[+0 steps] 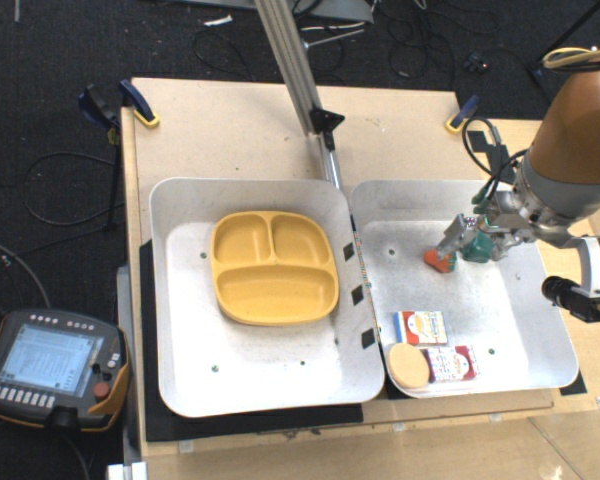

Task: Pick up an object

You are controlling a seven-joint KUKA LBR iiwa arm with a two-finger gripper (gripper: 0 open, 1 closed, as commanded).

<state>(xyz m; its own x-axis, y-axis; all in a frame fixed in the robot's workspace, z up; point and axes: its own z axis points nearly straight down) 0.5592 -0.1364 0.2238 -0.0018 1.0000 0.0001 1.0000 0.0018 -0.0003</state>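
Two white bins sit side by side on the bench. The left bin (pixel 180 268) holds a yellow plate (pixel 275 266) with three parts in it (one big part and two small ones). The plate lies flat near the middle of that bin.

The arm (pixel 570 148) reaches in from the right and hangs over the right bin (pixel 520 318). Its gripper (pixel 460 241) is low, near the top half of that bin. A small orange and red thing (pixel 440 260) lies on the bin floor just beside the gripper's tip, on its left. A green thing (pixel 477 249) sits right at the gripper too. It may be between the fingers, but the view is too small and blurry there, so I cannot tell if the gripper is holding it or is loose.

At the near edge of the right bin lie two small red and white boxes (pixel 422 326) and (pixel 450 363). A round tan thing (pixel 410 367) lies touching them, at the bin's near left corner.
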